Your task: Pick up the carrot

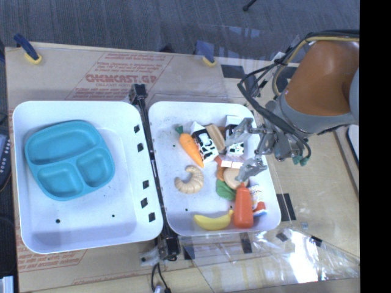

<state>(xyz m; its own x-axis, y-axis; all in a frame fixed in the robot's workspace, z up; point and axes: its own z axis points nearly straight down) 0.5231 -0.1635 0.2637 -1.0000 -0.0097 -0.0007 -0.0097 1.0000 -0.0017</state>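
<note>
White plastic forms two shallow bins set side by side on a bench covered in brown cardboard, seen from above at a slant. In the left bin lies a blue divided tray with three compartments, placed toward the bin's upper left.

Next to it, the right bin holds a cluster of toy foods. An orange carrot with a small green top lies tilted in the upper left part of this bin, its green end pointing up and to the left, its tip pointing down and to the right. Its right side touches a black and white carton. Just below the carrot sits a pale croissant. Near the front edge lies a yellow banana, and beside it stands a red-orange bottle. A green item lies between the croissant and the bottle.

Grey with an orange band, the arm enters from the right. Its gripper hangs over the right side of the right bin, well apart from the carrot, above the heap of items there. Its two metal fingers stand spread apart, with nothing visibly held between them.
</note>
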